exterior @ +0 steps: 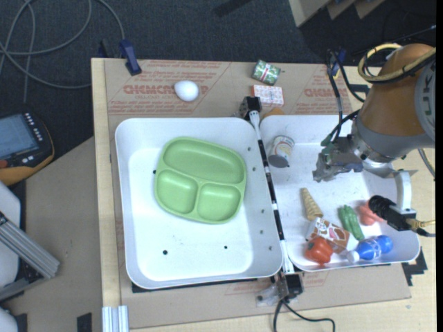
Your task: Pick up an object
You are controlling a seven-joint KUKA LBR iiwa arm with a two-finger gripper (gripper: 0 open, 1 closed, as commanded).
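Pincer (pixel 332 166) is down over the right bin (pixel 309 127), hovering above bare white floor in the middle of it, nothing visibly gripped. Whether it is open or closed, I cannot tell from this angle. The grey arm with its orange band (pixel 394 102) comes in from the right.

Nearest the camera, the pickable things crowd the right bin's front corner. There's an orange-red lump (pixel 318 252), with a red-and-white packet (pixel 336 235) touching it just behind. Beside those lies a blue ball-shaped piece (pixel 375 247) with a white end. A little further back sit a green pepper-like toy (pixel 349 221) and a pinkish-red piece (pixel 366 214), close together. To their left a tan cone (pixel 311 203) lies on its side, near the divider and well clear of the pincer.

Across in the left bin (pixel 208 247), a light green divided plate (pixel 201 180) sits in the middle.

Further back, in the right bin's far-left corner, a clear cup (pixel 282 146) is tipped over, with a grey disc (pixel 278 161) just in front of it.

Beyond both bins, on the worktop (pixel 152 78): a white egg-shaped ball (pixel 185 90), a small patterned packet (pixel 267 94), and furthest, a green can (pixel 266 71) on its side.
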